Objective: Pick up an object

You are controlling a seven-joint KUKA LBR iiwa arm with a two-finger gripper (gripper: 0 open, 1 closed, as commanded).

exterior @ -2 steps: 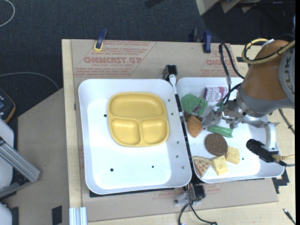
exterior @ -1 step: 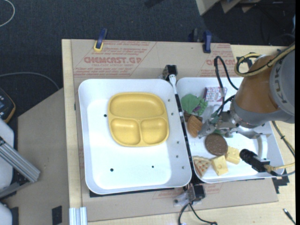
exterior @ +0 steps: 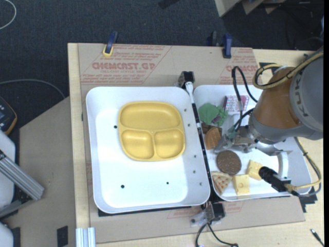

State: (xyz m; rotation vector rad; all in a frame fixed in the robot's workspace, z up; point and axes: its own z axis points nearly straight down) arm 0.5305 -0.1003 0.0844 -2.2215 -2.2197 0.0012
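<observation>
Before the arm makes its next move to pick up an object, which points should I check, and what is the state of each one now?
1. Gripper is over the right bin, where the objects lie: ok.
2. Fingers open or shut: cannot tell, the wrist hides them.
3. An object is between the fingers: cannot tell.
4. Targets lie near the gripper: ok. The brown round cookie and the brown piece are close to it.
5. Objects are apart enough for a clean grasp: not ok. The green item, the cheese piece and the waffle slice crowd together.
6. Yellow divided tray in the left bin is away from the arm: ok.
</observation>
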